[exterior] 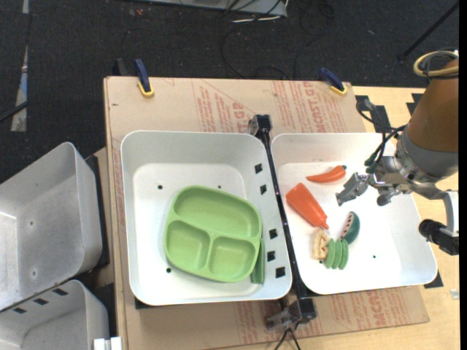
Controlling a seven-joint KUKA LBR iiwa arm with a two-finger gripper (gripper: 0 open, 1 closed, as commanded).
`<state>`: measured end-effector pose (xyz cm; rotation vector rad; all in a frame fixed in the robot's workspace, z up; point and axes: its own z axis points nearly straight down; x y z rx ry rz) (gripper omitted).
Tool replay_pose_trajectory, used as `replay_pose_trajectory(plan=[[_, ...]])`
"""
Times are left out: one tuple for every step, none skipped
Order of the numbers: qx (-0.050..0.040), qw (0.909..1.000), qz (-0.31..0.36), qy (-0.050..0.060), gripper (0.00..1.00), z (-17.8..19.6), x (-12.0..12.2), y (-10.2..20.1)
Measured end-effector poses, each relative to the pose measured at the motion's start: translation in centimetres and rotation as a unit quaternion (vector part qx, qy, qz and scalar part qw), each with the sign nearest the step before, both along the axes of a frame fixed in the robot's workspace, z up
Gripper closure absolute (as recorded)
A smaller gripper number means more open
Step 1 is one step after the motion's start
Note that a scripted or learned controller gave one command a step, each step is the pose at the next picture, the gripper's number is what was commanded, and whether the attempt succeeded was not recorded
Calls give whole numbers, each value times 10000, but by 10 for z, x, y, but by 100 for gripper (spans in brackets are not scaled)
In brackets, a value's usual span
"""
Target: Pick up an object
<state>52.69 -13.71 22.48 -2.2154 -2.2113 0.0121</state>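
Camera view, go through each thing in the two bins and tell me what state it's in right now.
Green tray: flat in left bin.
Orange carrot: lying in right bin.
Red chili: lying loose, apart from the carrot.
Green pea pods: lying beside cracker.
Watermelon slice: lying free.
Gripper: above right bin, holding nothing.

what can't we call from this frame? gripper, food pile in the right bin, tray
- Gripper, camera view: small and dark; contact with anything can't be made out.
- Tan piece beside the green pea pods: too small to identify, or to tell touching from overlapping.
- Watermelon slice: whether it lies flat or leans is unclear.
- Green tray: its right edge hides the left bin floor beneath.
- Arm: cut off by the right frame edge.
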Motion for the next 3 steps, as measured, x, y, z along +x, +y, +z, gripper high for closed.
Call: replay_pose_trajectory(plan=[[-12,10000,15,-64,0,6,3,0],[-9,10000,-2,-39,0,-40,-2,-6],[-6,10000,5,-40,0,-88,5,-5]])
